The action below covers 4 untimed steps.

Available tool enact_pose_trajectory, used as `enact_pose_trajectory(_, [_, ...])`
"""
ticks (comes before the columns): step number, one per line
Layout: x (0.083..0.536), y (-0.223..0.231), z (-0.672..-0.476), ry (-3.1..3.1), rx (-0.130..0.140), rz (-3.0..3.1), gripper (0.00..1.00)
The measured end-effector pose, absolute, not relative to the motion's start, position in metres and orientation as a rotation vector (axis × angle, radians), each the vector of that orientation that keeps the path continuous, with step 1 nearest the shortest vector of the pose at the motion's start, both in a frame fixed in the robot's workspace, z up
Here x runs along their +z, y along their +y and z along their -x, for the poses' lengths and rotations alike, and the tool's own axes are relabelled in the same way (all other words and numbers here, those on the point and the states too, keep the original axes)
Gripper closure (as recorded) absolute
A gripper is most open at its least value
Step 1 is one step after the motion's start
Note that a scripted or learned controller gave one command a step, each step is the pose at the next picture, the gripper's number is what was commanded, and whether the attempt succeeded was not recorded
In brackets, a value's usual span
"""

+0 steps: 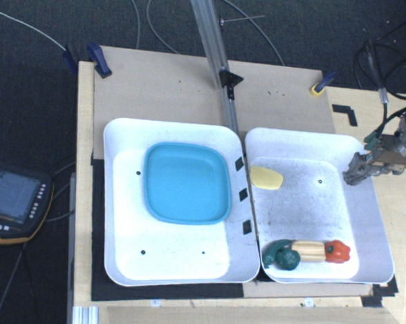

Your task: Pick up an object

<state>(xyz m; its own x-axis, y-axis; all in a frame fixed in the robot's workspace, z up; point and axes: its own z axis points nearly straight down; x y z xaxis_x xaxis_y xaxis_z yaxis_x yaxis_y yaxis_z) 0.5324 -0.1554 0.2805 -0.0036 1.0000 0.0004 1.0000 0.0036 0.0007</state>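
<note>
A blue square plate (187, 183) lies in the left bin (117, 242). In the right bin (375, 225), a pale yellow lump (266, 178) rests near the left wall. At its front lie a dark green piece (282, 256), a tan wooden stick (309, 251) and a red piece (337, 252) in a row. My gripper (355, 173) hangs at the right bin's far right edge, well away from all these objects, with nothing visible between its fingers.
A metal pole (212, 34) slants across the bench from the top down to the gap between the bins. Blue and yellow clamps (98, 59) hold the board's far corners. A handheld control pendant (9, 203) sits on the floor at left.
</note>
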Motion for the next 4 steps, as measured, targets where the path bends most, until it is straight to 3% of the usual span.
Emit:
enact_pose_trajectory(2, [0.265, -0.052, -0.541, 2.227, 0.000, -2.218, 1.00])
enact_pose_trajectory(4, [0.239, 0.054, -0.535, 2.229, 0.000, -2.216, 1.00])
